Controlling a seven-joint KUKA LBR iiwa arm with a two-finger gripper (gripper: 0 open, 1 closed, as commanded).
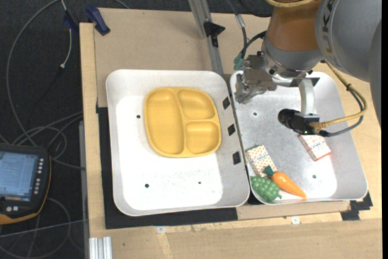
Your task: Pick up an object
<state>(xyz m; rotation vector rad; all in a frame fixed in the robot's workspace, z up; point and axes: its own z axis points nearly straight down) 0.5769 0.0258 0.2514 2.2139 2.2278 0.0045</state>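
On the bench (pixel 182 239), two shallow white bins are sitting side by side. The left bin (pixel 121 148) is holding a yellow divided plate (pixel 182 121), which is lying flat toward the bin's far half with three compartments facing up: one long section on its left and two smaller ones on its right.

The right bin (pixel 339 106) is holding the loose things. Near its near-left corner, a small patterned card packet (pixel 260 158) is lying flat, its print too small to read. Just nearer than it, a toy carrot (pixel 287 184) is lying on its side with its orange tip pointing right, and a green bumpy toy vegetable (pixel 265 188) is resting against the carrot's left end, right by the bin's near rim. Further right, well apart from these, a small white packet with red marking (pixel 314 147) is lying flat; its lettering cannot be made out.

The grey arm (pixel 351 15) with its orange band is reaching in from the right over the far part of the right bin. The gripper (pixel 251 87) is hanging above the bin's far-left area, close to the divide between the bins, with nothing visibly in it. A black cylindrical fitting (pixel 294 120) with a cable is showing just right of it, above the bin floor.

At the far left edge, a handheld screen unit (pixel 21 179) is lying off the bench.
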